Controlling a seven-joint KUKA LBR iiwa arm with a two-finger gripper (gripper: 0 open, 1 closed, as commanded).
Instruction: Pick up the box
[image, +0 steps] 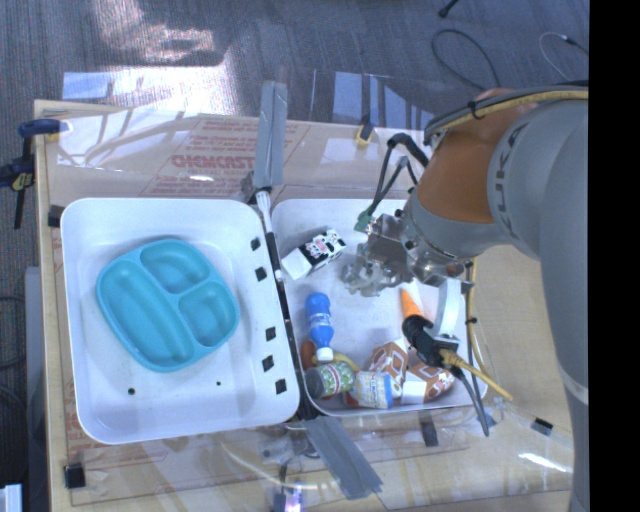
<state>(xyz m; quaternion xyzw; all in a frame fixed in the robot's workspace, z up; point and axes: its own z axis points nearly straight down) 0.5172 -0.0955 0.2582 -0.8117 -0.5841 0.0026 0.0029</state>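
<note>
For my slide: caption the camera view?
Gripper above the right bin near the box; blue tray in the left bin.

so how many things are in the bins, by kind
These are the items I can tell apart; the pile at the near end is cluttered.
divided plates: 1, blue plate in the left bin
boxes: 1, cow-print box in the right bin
bottles: 2, blue bottle, green-capped bottle
carrots: 1, orange carrot
brown-and-white packs: 2
total: 7

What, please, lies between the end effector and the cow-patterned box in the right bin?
Bare white bin floor: the camera view shows nothing between the end effector and the box.
</note>
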